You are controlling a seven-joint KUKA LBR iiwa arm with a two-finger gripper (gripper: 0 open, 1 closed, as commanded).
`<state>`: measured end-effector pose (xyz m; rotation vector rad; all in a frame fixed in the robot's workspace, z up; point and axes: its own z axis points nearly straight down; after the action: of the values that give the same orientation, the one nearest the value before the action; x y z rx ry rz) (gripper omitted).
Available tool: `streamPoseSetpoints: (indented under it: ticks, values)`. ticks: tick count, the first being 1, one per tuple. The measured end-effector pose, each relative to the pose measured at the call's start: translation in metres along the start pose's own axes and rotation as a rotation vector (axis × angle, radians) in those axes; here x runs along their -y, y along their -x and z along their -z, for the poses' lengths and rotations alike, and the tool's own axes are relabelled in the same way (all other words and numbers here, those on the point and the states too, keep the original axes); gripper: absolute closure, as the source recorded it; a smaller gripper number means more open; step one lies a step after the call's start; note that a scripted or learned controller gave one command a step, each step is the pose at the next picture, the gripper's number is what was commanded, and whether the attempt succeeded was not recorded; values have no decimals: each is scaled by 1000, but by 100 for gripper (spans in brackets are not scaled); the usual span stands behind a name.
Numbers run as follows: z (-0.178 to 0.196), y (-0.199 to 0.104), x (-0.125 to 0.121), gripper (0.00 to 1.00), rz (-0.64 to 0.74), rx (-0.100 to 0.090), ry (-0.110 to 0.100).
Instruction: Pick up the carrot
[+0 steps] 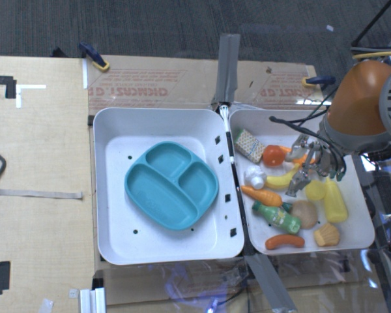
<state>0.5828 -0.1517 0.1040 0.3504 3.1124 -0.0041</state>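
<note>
The carrot [260, 195] is an orange tapered piece lying flat in the right bin [360, 237], near that bin's left wall, its tip pointing up-left. My gripper [300, 176] hangs over the middle of the right bin, above the yellow banana [279, 180], to the right of the carrot and a little farther back. Nothing can be made out in its grasp. The carrot lies free, apart from the gripper.
Around the carrot lie a red tomato [272, 155], a white garlic bulb [254, 175], a green bottle-shaped toy [280, 218], an orange sausage [285, 241], yellow pieces [335, 202] and a patterned box [248, 145]. The left bin [107, 194] holds a blue divided plate [171, 185].
</note>
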Motion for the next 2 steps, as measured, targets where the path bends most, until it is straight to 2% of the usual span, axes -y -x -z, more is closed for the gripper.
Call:
streamPoseSetpoints:
  ticks: [1, 2]
  values:
    - [12, 3, -1, 100, 3, 8, -1]
    - [11, 2, -1, 0, 3, 6, 0]
